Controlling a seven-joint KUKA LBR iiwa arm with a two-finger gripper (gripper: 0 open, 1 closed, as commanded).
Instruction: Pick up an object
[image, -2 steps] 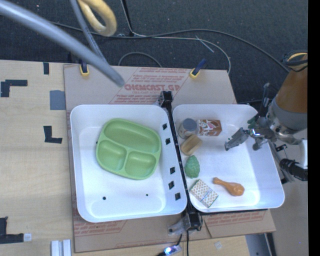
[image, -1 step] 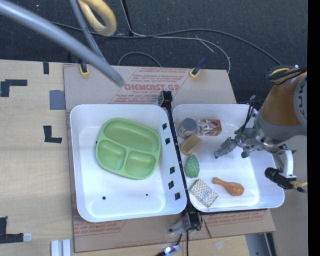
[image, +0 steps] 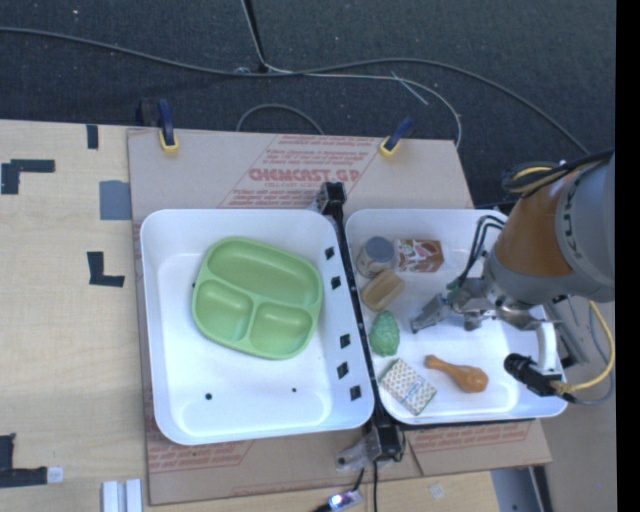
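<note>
**Pick not yet made: gripper low in the right bin, nothing between its fingers**

You see the candidate objects lying together in the right bin (image: 520, 404). Nearest the gripper (image: 424, 320) is a green, rounded, pebbled-looking piece (image: 385, 333), resting just beside the bin's left wall. Above it lie a tan block-shaped item (image: 382, 289), a grey round-topped can (image: 376, 251) and a red-and-white packet (image: 418, 255), the last three crowded close together, possibly touching. Toward the bin's near edge sit a small box with a checked pattern (image: 407, 386) and an orange-brown drumstick-shaped toy (image: 457, 373), each lying flat on the bin floor.

Judge the task as unstarted in its essential step: every object rests on the bin floor, and none is lifted. The gripper's dark fingers point leftward, toward the green piece, and appear parted with only white floor showing between them; they grasp nothing. Which object is the target you cannot tell for certain, though the green piece lies closest to the tips. Closing, gripping and raising all remain.

The left bin (image: 160, 300) holds a green compartment tray (image: 258, 296), well apart from the gripper. Both bins rest on a cardboard sheet (image: 290, 175).
</note>
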